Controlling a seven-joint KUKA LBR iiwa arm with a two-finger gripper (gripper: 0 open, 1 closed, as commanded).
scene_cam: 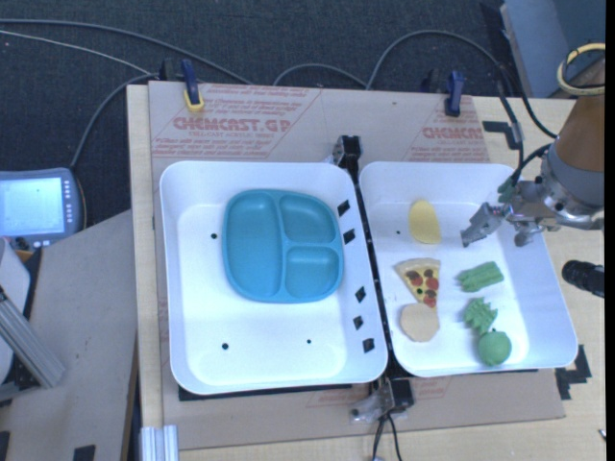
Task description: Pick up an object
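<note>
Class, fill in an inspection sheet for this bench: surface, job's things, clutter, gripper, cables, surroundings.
Surface: two white bins, left bin and right bin, on a board.
Job's things: yellow piece, pizza slice, green leaf and green broccoli in the right bin.
Clutter: blue tray in the left bin.
Gripper: gripper above the right bin, holding nothing.
Cables: black cables behind the board.
Surroundings: handheld screen at left.

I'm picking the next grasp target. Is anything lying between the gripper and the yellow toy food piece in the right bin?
Nothing visible does. The gripper is above the right white bin, and bare bin floor separates it from the yellow toy food piece. The flat green toy piece lies nearer the camera, off that line.
</note>
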